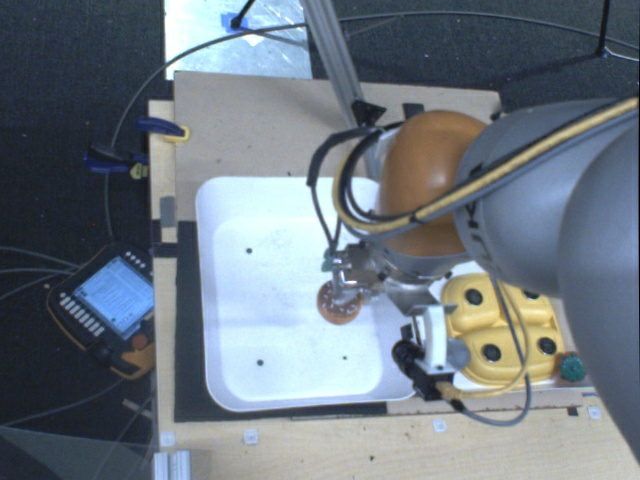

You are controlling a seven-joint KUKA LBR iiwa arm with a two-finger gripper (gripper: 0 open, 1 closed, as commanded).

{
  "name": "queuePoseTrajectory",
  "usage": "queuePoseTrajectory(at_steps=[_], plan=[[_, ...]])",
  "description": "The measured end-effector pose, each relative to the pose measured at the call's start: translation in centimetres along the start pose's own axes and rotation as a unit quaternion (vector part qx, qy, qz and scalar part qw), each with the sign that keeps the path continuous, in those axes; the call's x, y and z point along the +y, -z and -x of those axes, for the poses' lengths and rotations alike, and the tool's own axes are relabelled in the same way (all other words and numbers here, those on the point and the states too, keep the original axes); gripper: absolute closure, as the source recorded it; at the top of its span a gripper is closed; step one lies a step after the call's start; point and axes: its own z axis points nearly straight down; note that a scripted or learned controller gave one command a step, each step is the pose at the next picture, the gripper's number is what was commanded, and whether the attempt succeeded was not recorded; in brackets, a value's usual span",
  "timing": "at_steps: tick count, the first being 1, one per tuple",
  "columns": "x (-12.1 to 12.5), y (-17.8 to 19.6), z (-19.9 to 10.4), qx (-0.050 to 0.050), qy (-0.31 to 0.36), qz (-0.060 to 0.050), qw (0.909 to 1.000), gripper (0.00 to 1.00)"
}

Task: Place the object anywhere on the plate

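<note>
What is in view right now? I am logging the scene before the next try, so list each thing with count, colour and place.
bin: one, white, shallow, left half of bench.
round object: one, brown, in that bin near its right side, under the gripper.
yellow object: one, with dark spots, lower right, partly behind the arm.
handheld pendant: one, orange and black, lit screen, floor at left.
clamps: blue and yellow, bench's left edge.
arm: one, grey, orange band.
gripper: one, over the round object.

White bin (250, 268) w/ a few small dark dots. Round object (339, 304) showing reddish-brown. Yellow item (500, 333) w/ black spots sitting by a teal knob (571, 369). Arm (560, 198) showing grey, w/ an orange band (425, 183). Bench (260, 128) showing tan. Pendant (105, 303) orange-black, screen glowing blue.
</note>
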Motion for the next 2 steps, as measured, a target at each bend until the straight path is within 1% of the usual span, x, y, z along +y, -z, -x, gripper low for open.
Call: queuePoseTrajectory(at_steps=[1, 2], plan=[[0.21, 1.28, -2.09, 0.000, -0.001, 0.002, 1.0000, 1.00], [0.21, 1.25, -1.97, -0.001, -0.003, 0.001, 1.0000, 0.00]])
